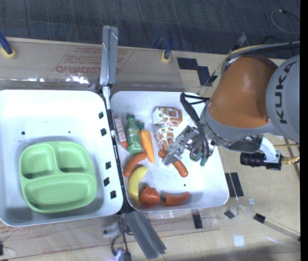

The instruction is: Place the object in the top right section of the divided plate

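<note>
arm: grey KUKA arm with the orange band [241, 94] comes in from the right and hangs over the right shallow white plastic bin [215, 186]

gripper: the two-finger gripper [182, 148] sits low over the middle of that bin, tilted down-left

fingers: honestly can't tell if they're spread or pinched, the metal bits blur together from up here, and I can't make out anything held between them

closest thing: a small orange-brown plastic sausage [179, 167] lies just below the fingertips, maybe touching, hard to say

above the fingers: two little white-and-orange printed snack cartons [166, 125], one above the other; the lower one is right beside the tips

left of the fingers: an orange plastic carrot [148, 145] standing roughly on end, then a green plastic bottle [133, 136] and a slim red packet [120, 131] further left against the bin wall

below-left of the fingers: another orange sausage-shaped toy [134, 163], a yellow plastic banana [136, 181], a red plastic tomato-ish lump [148, 196]

straight below the fingers: a red-orange chilli pepper toy [176, 199] near the bottom wall

target: light green divided plastic plate [59, 175] sits in the left white bin [7, 118], far left of the fingers and well apart from them; its top right section [73, 157] has nothing in it
</note>
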